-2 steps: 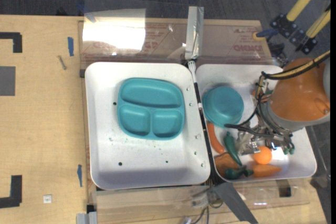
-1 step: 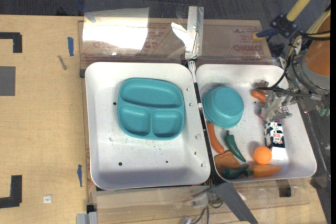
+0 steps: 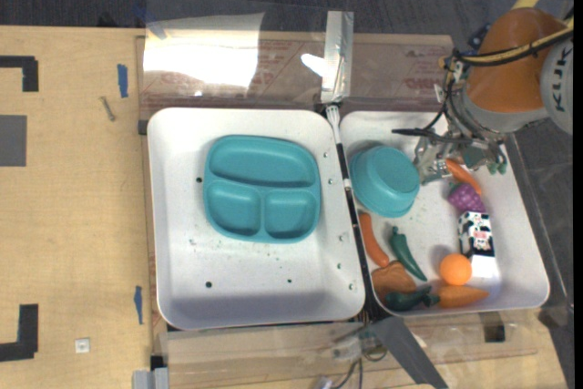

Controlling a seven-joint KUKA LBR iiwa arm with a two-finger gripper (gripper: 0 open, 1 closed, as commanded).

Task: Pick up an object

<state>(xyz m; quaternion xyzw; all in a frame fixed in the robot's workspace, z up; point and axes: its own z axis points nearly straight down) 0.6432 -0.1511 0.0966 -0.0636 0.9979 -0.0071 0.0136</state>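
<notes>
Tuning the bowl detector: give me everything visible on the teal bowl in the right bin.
The teal bowl is round, plain and matte, plastic by its look. It lies tipped on its side in the right bin, at its upper left, against the wall shared with the left bin. An orange carrot-like toy lies just below it; contact is unclear. The gripper hovers close to its right.

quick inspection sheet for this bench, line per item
surface: two white bins, left bin, right bin, on a wooden bench
job's things: teal bowl tilted, purple toy, orange ball, carrot, green pepper, cow-print carton, all in right bin
clutter: teal divided plate in left bin
grippers: gripper low over right bin's far side
cables: yellow cable on the arm
surroundings: clear plastic sheet behind bins
</notes>
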